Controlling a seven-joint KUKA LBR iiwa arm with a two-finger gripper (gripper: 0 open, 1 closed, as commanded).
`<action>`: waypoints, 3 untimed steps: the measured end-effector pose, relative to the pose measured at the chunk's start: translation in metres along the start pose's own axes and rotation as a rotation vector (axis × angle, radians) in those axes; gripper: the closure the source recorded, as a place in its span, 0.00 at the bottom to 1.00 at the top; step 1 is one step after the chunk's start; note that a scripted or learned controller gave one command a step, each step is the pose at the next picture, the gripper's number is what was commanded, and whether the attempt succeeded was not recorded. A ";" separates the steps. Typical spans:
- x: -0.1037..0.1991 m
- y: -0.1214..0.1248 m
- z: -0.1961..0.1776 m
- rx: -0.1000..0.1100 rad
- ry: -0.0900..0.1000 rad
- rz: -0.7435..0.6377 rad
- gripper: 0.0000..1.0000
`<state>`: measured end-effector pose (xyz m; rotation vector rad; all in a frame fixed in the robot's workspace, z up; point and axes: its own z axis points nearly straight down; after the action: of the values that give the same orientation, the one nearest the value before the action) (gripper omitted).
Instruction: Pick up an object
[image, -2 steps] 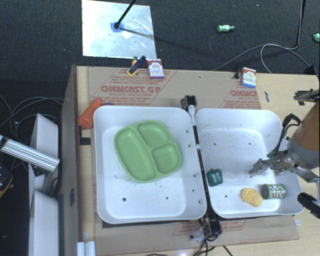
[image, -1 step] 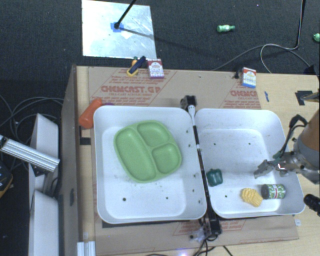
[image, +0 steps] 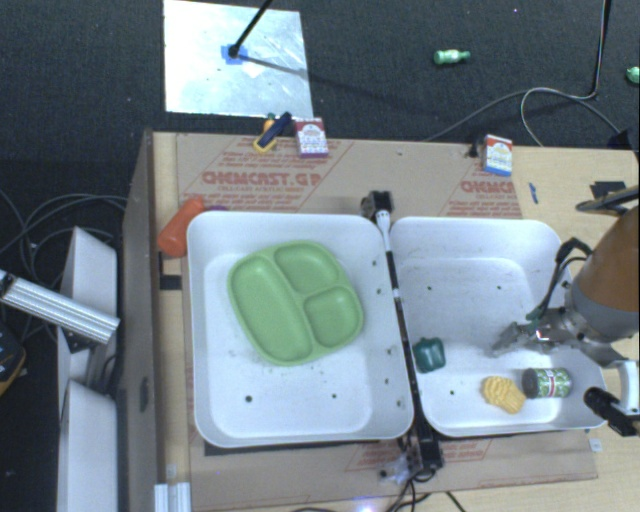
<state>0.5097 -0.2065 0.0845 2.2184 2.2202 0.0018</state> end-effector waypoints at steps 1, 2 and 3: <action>0.000 -0.022 -0.045 0.000 0.001 0.000 0.00; 0.000 -0.004 0.000 0.001 0.000 -0.001 0.00; 0.000 -0.003 -0.010 -0.001 0.001 -0.002 1.00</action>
<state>0.5063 -0.2067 0.0950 2.2155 2.2227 0.0037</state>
